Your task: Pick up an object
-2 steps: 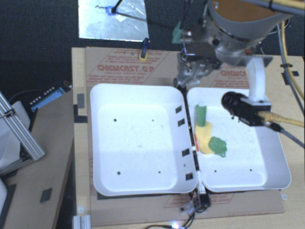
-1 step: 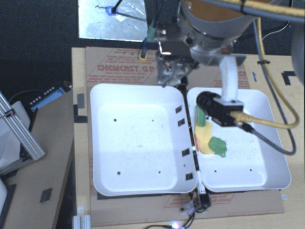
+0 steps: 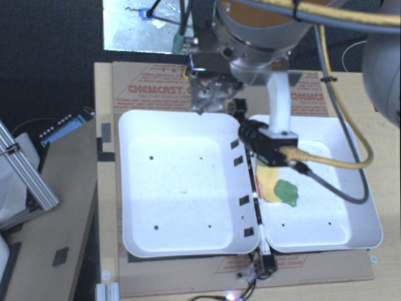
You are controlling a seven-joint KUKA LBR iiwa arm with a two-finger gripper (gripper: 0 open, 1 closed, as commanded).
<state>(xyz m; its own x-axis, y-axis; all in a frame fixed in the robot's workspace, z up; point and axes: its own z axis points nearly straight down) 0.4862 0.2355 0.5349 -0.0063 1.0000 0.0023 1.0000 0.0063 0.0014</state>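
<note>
Green object (image 3: 287, 192): nearest thing in the scene; lies in the right bin just beside the centre divider, partly over a yellow object (image 3: 268, 182); the two touch, so a pick could drag both.
Right bin (image 3: 351, 231): holds both objects at its left side; remaining floor bare.
Gripper (image 3: 213, 99): hangs over the back rim of the left bin, well apart from the objects; fingers blurred, cannot tell whether apart or together; nothing seen between them.
Black module (image 3: 270, 144): cabled, sits above the objects, partly hiding the yellow one.
Left bin (image 3: 144, 231): white floor with small dark dots.
Judgement: no grasp yet; arm must shift toward the right bin.
</note>
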